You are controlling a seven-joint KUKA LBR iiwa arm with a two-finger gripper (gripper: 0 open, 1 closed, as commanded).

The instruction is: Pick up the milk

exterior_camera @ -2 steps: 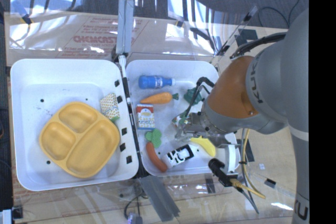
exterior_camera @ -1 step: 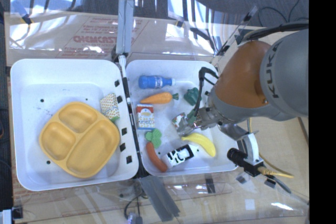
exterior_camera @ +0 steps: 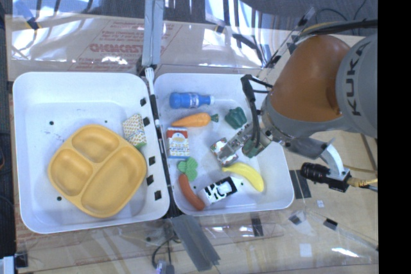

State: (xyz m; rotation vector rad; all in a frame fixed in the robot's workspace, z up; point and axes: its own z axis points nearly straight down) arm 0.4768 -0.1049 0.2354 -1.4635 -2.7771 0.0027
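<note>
the gripper (exterior_camera: 226,149) hangs low over the middle of the right bin (exterior_camera: 277,196), its metal tip pointing left; whether it is open or shut cannot be told, and nothing can be seen in its grasp. just below it lies a banana (exterior_camera: 247,176), curved, and touching the banana's left end is the milk (exterior_camera: 220,189), a small carton lying on its side near the bin's front wall, white with black cow patches. left of the milk a sausage (exterior_camera: 191,192) lies slantwise, with a green piece (exterior_camera: 189,167) above it. a small red and white box (exterior_camera: 178,142) stands beside the divider, a carrot (exterior_camera: 191,120) lies above it, and a blue bottle (exterior_camera: 189,100) lies on its side near the back wall. a green pepper (exterior_camera: 236,117) sits right of the carrot, close to the arm (exterior_camera: 308,83).

the left bin (exterior_camera: 38,215) holds a yellow tray (exterior_camera: 96,169) with three compartments, and a patterned packet (exterior_camera: 134,129) just beside the tray's upper right edge.
</note>
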